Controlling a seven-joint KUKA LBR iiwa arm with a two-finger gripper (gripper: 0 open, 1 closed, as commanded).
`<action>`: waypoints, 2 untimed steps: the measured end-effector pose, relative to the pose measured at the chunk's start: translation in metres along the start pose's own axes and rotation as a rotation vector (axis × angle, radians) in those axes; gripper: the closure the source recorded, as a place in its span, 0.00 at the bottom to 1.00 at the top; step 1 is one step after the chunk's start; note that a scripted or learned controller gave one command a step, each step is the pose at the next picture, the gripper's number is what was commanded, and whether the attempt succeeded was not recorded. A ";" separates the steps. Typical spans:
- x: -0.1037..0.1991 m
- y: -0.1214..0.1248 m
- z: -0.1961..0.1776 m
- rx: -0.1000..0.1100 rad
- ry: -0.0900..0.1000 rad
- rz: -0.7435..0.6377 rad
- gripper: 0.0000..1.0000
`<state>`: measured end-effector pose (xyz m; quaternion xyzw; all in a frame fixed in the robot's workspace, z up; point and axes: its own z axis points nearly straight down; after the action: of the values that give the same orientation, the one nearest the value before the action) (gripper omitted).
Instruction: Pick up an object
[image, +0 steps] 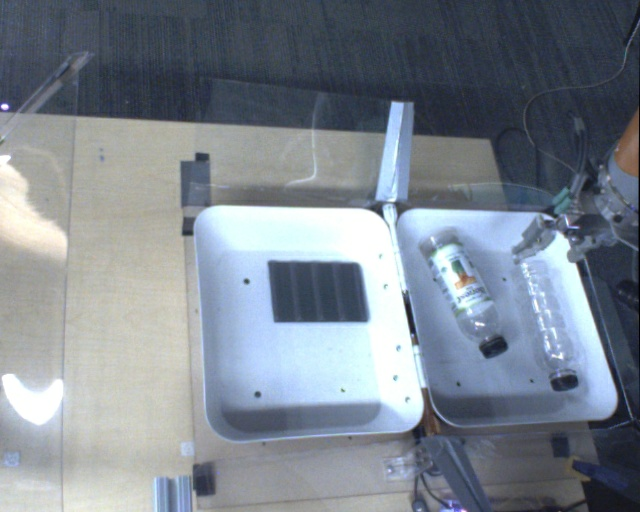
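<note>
We see the jaws (548, 232) hanging over the right bin (440, 395) at its 1 o'clock corner.
We cannot tell how the jaws stand. In this bin two bottles lie well apart: a labelled bottle (462, 282) near centre, cap toward 5 o'clock, and a clear bottle (546, 318) at 3 o'clock, just beneath the jaws. The left bin (230, 400) sits at 9 o'clock on the surface (110, 330), with a dark grate (317, 291).

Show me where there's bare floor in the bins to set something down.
Left bin: bare floor all round the dark ribbed pad, widest along the near wall. Right bin: crowded. The labelled bottle and the clear bottle lie side by side, and the gripper hangs over the far right corner. A small bare patch sits in its near left corner.
</note>
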<state>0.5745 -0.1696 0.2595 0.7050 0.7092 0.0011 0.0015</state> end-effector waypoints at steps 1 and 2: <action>0.012 0.049 -0.028 -0.003 -0.001 0.111 0.00; 0.032 0.054 0.108 -0.018 -0.001 0.024 0.00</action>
<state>0.6289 -0.1375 0.1515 0.7132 0.7009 0.0071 0.0080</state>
